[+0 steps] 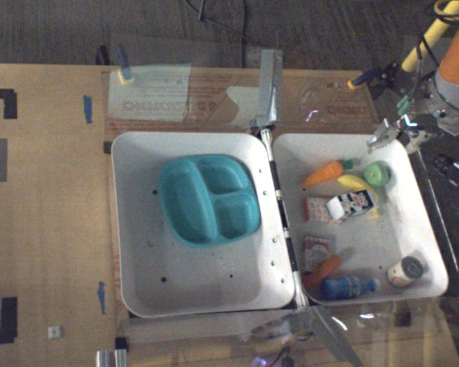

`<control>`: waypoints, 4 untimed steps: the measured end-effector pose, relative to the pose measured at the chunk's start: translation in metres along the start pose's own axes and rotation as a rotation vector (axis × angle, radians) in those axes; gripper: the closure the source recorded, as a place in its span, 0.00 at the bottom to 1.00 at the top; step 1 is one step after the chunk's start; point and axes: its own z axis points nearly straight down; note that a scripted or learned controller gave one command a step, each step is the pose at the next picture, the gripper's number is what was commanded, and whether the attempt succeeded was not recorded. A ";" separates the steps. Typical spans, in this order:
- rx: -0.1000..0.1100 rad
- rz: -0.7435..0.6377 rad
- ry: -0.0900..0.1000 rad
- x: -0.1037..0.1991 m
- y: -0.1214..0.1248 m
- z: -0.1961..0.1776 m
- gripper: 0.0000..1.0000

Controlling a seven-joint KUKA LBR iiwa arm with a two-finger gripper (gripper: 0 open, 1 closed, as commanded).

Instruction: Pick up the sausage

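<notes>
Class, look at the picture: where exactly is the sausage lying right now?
The sausage lies in the right bin, near its front-left corner, just above the blue bottle and below a small pink packet.

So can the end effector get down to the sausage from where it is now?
Probably yes. The sausage lies uncovered near the right bin's front left corner, but a blue bottle and a packet crowd it. The end effector sits at the far corner.
</notes>
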 end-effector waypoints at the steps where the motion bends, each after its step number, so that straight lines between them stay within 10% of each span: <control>1: -0.006 0.254 -0.001 0.044 -0.070 0.108 0.00; 2: -0.005 0.310 0.000 0.098 -0.115 0.107 0.00; 3: -0.010 0.072 -0.001 0.124 -0.171 0.106 0.00; 4: -0.015 0.078 -0.006 0.121 -0.170 0.096 1.00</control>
